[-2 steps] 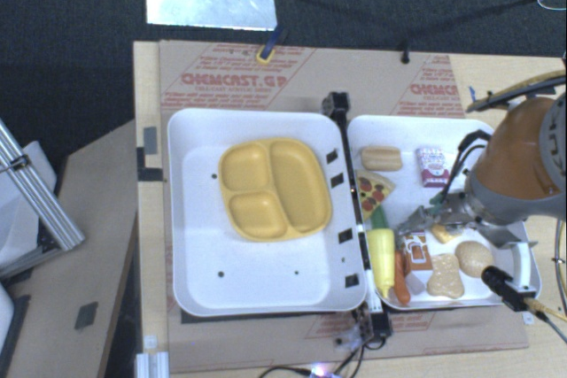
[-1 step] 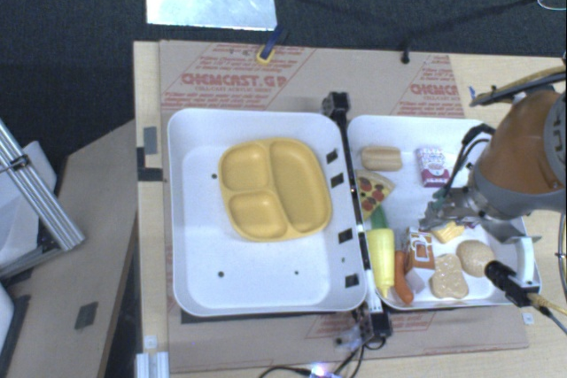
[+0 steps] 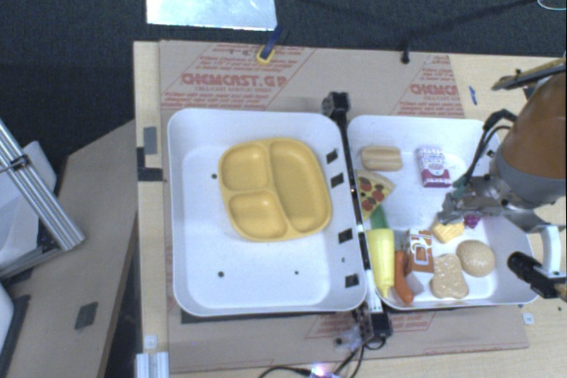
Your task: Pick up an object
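Tabletop (image 3: 221, 71): tan, with red print, both bins resting on it side by side
Left bin (image 3: 190, 217): white and shallow; a yellow divided plate (image 3: 273, 189) with three compartments lies near its middle, tilted
Right bin (image 3: 407, 133): white, crowded with toy food
Upper row of right bin: a hot-dog bun (image 3: 382, 158) near the left wall, a small red-and-white packet (image 3: 433, 165) well to its right
Left wall of right bin: a pizza slice (image 3: 373, 188), beneath it a green piece, then a yellow corn cob (image 3: 381, 258) lying along the wall, an orange carrot (image 3: 402, 286) just beside it
Lower middle of right bin: a small red-and-white carton (image 3: 421, 251), a tan cookie (image 3: 449, 277), a round bread roll (image 3: 477, 258), a yellow cheese wedge (image 3: 448, 232)
Arm: reaches in from the right, wrist above the right bin's right part
Jaws (image 3: 462, 210): low over the bin floor just above the cheese wedge, a small purple thing beside them; whether they are spread or closed, or grip anything, I cannot tell
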